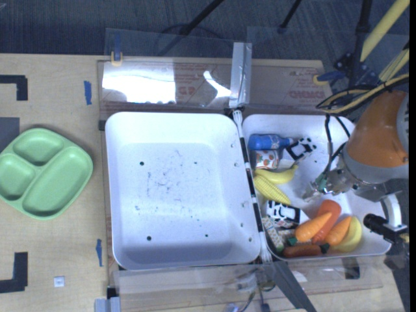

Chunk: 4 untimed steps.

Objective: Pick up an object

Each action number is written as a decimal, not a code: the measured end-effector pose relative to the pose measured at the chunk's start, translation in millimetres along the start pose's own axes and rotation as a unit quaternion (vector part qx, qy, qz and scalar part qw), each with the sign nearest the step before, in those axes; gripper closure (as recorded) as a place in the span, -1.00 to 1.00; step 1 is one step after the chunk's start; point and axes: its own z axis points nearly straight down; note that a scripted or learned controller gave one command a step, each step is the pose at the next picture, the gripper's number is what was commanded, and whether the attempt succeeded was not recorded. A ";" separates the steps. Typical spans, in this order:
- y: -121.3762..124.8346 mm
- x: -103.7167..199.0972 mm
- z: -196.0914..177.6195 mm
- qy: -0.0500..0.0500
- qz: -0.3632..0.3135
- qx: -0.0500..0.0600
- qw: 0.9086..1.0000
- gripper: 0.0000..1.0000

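Your gripper (323, 185) hangs low in the right bin (338, 123), just above the carrots (322, 223) — you can't tell how its tips are set. Beside it to the left lie a banana (276, 174) and a corn cob (268, 188); the left bin (172, 125) sits alongside.

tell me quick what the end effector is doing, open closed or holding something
End effector: low in the right bin, beside the carrot; open or closed cannot be told.
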 end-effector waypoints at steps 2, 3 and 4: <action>-51.7 -51.0 12.4 0.001 -0.034 0.001 0.999 -1.00; -49.5 -51.7 1.2 -0.001 -0.033 -0.002 0.999 1.00; -49.7 -51.7 1.3 -0.001 -0.033 -0.002 0.999 -1.00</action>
